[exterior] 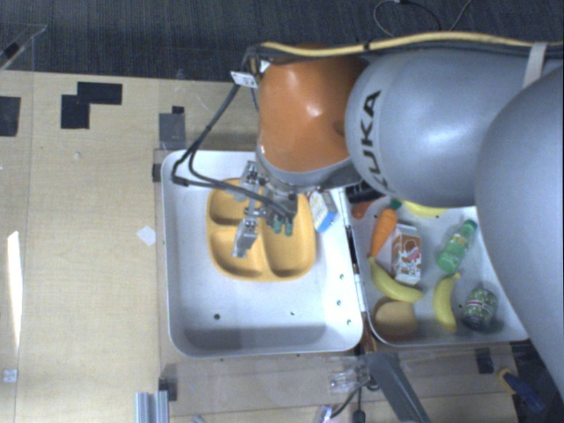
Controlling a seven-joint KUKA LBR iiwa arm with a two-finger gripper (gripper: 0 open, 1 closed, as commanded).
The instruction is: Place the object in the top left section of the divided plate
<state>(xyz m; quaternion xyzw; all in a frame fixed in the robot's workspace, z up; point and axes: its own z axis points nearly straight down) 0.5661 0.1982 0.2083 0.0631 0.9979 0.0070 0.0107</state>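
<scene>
Yellow plastic divided plate, left bin: directly beneath the fingers. Object: small, greyish, apparently at the fingertips, identity unclear; likely light, rigid; pinch across its narrow sides. Finger state: cannot tell.

Probably a robotics lab: grey KUKA arm, white bins on a bench, loose cables.

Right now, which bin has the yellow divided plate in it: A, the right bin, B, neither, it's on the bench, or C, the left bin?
C: the yellow divided plate lies in the left bin, under the gripper, while the right bin holds a carrot, bananas and other items.
</scene>
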